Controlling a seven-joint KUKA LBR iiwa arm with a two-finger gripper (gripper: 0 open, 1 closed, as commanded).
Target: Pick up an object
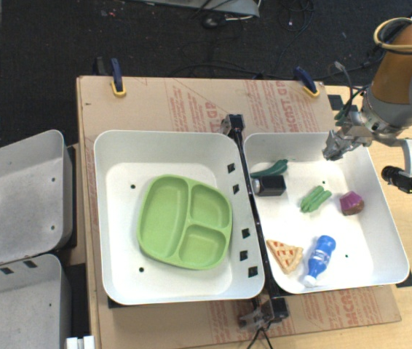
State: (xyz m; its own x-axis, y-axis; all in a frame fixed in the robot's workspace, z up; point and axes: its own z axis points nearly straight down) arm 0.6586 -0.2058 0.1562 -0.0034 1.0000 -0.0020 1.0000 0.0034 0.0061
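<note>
Right bin [381, 217]: purple block [351, 203] below pincer [335, 151]

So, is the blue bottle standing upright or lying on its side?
Lying on its side. The blue bottle lies flat on the right bin floor, beside the waffle slice.

The arm [402, 71] is cut off by the right edge, so only its orange band and wrist show. The tool [335, 148] is small and seen from above; whether its fingers are parted cannot be told. The dark green piece [270, 169] lies partly over the black block [270, 186], hiding the block's top edge. Grey trays [17, 187] run off the left and bottom edges.
</note>
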